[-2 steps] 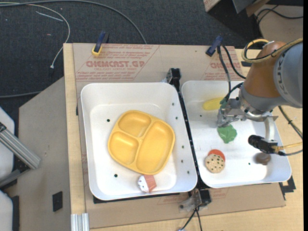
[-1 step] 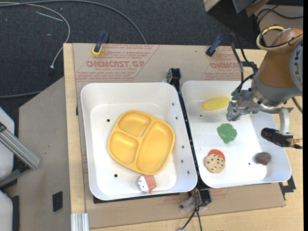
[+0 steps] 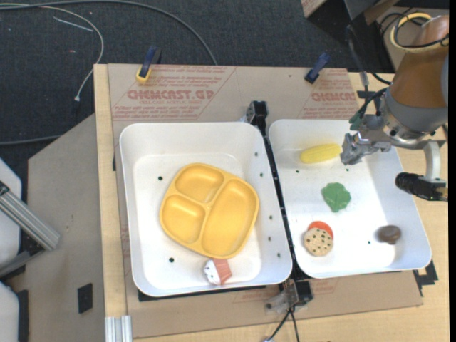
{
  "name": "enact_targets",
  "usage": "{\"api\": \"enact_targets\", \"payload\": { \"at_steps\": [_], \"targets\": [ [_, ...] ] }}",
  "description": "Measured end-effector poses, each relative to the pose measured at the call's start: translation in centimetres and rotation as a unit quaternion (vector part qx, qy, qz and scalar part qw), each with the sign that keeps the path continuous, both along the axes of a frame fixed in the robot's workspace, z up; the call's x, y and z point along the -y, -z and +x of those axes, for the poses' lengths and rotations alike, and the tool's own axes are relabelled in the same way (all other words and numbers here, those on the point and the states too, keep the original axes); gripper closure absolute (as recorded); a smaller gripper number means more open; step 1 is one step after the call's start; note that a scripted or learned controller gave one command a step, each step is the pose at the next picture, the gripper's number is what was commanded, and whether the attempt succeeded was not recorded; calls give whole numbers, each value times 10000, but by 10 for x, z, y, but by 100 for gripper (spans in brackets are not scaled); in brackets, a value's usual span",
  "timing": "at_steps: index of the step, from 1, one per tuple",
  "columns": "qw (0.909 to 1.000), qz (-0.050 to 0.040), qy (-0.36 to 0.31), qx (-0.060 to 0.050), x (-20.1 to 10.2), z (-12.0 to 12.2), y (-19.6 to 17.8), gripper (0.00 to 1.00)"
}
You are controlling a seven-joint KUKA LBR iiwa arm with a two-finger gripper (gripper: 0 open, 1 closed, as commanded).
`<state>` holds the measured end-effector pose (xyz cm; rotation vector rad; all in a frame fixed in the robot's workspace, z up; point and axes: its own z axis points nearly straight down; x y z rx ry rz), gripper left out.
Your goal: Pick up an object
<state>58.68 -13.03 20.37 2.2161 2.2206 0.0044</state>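
The right bin (image 3: 410, 258) holds a yellow corn cob (image 3: 319, 153) near its far edge, a green leafy piece (image 3: 335, 196) in the middle, a chocolate-chip cookie (image 3: 318, 241) with a red rim toward the front, and a small brown lump (image 3: 388, 234) at the front right. My gripper (image 3: 354, 150) hangs low over the far part of this bin, right beside the corn cob's right end. Nothing can be seen held in it.
In the left bin (image 3: 135, 191) lies a yellow divided plate (image 3: 209, 209), with a small white and red item (image 3: 216, 271) at the front. Black clamps (image 3: 256, 111) sit between the bins. The arm's orange band (image 3: 420, 70) looms at the right.
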Motion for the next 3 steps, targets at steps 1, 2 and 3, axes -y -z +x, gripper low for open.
{"api": "enact_targets", "payload": {
  "at_steps": [1,2,3],
  "targets": [
    [10000,1,-1,0,-11,-1,-54,100],
    [10000,14,-8,-38,-54,2,-43,100],
    [10000,17,-14,-46,-101,8,-30,100]
  ]
}}
